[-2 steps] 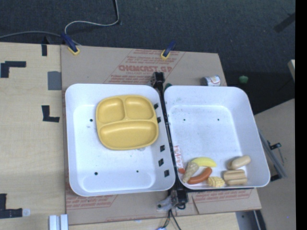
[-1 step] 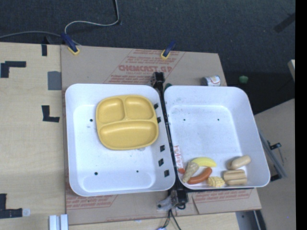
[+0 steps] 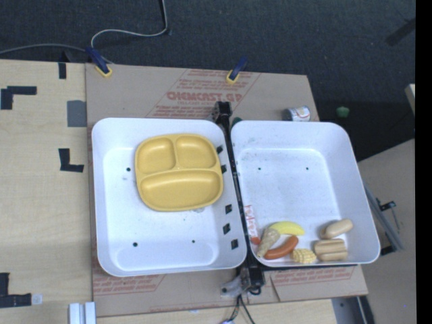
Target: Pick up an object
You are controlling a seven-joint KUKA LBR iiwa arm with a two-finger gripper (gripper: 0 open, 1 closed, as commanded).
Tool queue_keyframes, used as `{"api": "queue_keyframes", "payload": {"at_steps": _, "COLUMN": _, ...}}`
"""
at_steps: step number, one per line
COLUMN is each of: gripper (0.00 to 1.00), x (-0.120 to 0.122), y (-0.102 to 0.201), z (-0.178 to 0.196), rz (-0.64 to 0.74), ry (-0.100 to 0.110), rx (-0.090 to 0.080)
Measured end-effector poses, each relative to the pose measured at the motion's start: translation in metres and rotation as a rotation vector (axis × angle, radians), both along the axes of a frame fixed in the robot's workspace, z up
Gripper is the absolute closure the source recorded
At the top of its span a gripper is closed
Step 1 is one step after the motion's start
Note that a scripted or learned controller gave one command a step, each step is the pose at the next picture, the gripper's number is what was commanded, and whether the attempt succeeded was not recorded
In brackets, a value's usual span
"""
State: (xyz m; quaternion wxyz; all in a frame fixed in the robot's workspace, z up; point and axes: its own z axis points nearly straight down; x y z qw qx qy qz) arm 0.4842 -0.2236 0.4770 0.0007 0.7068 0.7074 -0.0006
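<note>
1. We see the pickable items bunched in the near corner of the right bin [image 3: 297, 154]: a banana [image 3: 289, 228], a red sausage [image 3: 281, 250], a corn cob [image 3: 304, 256], a pale husk-like piece [image 3: 268, 239], a bread roll [image 3: 336, 229] and a hot dog bun [image 3: 330, 250].
2. They sit packed close. The sausage touches the husk piece and lies just under the banana, and the corn is pressed between sausage and bun. The roll is just above the bun and a bit freer than the rest.
3. All of them rest on the bin floor, so we judge nothing is lifted yet.
4. The rest of the right bin floor is bare apart from dark specks.
5. The left bin [image 3: 111, 194] holds a yellow divided plate [image 3: 179, 171], lying flat toward the far side, well apart from the food pile.
6. The bins meet at a black divider [image 3: 231, 174] and sit on a cardboard sheet [image 3: 196, 93] held by two yellow-blue clips [image 3: 236, 71].
7. Jaw state: we can't report it, since the frame gives us no gripper to judge.
8. Progress: we judge the task at its start. Approach, descent, grasp and lift are all left.
9. The roll looks like the easiest target to us, and the clustered items risk a pinch on two at once.
</note>
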Motion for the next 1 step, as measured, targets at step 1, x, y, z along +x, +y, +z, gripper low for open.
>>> {"api": "queue_keyframes", "payload": {"at_steps": 1, "gripper": 1.00, "x": 0.0000, "y": 0.0000, "z": 0.0033, "rz": 0.000, "ry": -0.001, "rx": 0.000}}
